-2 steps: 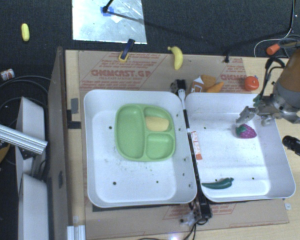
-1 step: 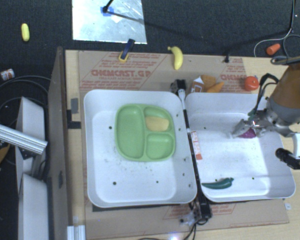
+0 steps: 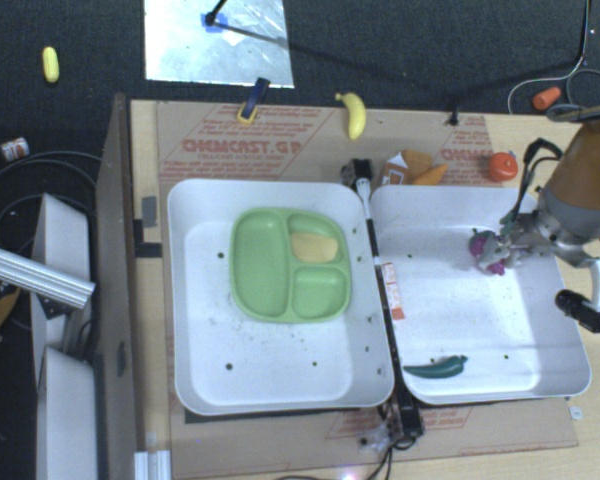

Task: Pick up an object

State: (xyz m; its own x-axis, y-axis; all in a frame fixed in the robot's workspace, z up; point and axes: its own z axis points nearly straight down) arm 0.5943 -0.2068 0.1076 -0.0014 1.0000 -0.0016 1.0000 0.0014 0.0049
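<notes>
From my remote station I see the gripper point(image 3: 488, 248) low inside the right bin point(image 3: 450, 298), at roughly 2 o'clock of that bin's floor, with the arm point(image 3: 585, 183) entering from 3 o'clock. A small purple object point(image 3: 494, 264) sits right at the fingertips, touching or just beside them; I cannot tell how far the fingers are spread, nor whether the purple object is actually between them. At 6 o'clock of the same bin, near the front wall, lies a dark green pepper-shaped object point(image 3: 436, 367), well apart from the gripper. The left bin point(image 3: 205, 368) holds a green divided plate point(image 3: 285, 266) at its centre, with a pale yellow item point(image 3: 315, 245) in the plate's 1 o'clock compartment. Behind the bins, on the bench, I see a yellow banana point(image 3: 353, 114) at 12 o'clock and an orange-red round object point(image 3: 501, 166) at 1 o'clock.
</notes>
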